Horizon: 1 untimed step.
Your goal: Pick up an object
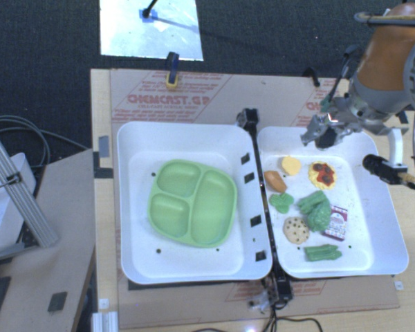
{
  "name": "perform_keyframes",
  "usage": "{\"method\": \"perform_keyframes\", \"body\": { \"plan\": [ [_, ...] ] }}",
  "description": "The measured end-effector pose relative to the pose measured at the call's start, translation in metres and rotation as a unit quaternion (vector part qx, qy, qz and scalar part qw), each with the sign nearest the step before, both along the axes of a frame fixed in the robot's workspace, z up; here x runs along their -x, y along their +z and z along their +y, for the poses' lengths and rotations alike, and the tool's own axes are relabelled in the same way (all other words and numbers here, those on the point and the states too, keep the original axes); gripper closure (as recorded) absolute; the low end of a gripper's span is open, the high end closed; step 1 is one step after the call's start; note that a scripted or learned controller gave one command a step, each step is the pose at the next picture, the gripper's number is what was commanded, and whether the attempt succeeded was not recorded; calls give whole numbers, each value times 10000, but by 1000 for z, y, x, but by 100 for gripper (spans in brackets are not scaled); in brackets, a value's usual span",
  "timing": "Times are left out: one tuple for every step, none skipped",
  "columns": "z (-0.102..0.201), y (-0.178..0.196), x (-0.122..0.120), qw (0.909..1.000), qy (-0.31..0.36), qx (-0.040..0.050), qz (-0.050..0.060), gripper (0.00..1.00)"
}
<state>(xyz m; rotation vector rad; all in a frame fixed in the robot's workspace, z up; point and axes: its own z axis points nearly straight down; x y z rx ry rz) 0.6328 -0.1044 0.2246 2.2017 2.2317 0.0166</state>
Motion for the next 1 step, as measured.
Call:
{"method": "perform_keyframes", "body": {
  "plan": [
    [36, -3, 68, 10000, -38, 5, 77, 100]
  ]
}}
